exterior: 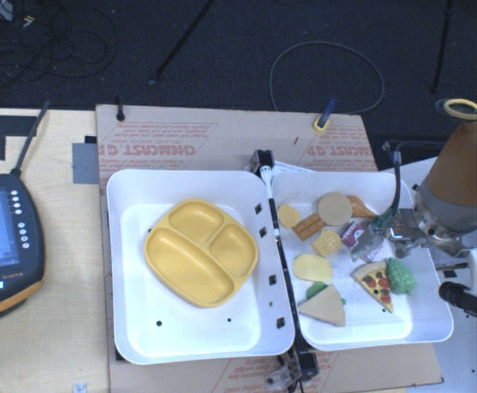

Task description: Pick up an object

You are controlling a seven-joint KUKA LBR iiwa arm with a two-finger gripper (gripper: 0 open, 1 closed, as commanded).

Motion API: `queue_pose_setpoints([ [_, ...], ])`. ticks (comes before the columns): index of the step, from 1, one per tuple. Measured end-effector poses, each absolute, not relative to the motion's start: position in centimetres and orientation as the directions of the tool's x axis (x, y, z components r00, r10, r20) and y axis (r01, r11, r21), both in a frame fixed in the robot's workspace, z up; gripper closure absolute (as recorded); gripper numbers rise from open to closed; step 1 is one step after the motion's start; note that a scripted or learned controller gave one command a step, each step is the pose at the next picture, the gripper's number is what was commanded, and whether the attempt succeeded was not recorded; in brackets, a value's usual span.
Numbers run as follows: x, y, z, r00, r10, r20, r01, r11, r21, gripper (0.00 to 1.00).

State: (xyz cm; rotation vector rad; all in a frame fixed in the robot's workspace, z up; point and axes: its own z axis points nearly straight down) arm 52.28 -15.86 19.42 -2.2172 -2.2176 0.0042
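Item, arm: you see it reaching low over the right white bin (434,330). Item, hand (379,240): just above the triangular pizza-slice toy (375,283), beside the green broccoli toy (401,276); finger spread cannot be told. Item, yellow divided plate (201,252): well left of the pizza slice.

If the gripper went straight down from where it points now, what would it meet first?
Probably the pizza slice just below the gripper, with the green broccoli piece close beside; depth is unclear from this slanted view.
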Motion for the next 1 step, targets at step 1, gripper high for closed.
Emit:
queue_pose_setpoints([
  [1, 57.07, -15.62, 10.35, 0.000, 1.000, 0.000, 1.000, 0.000, 0.003, 0.00],
])
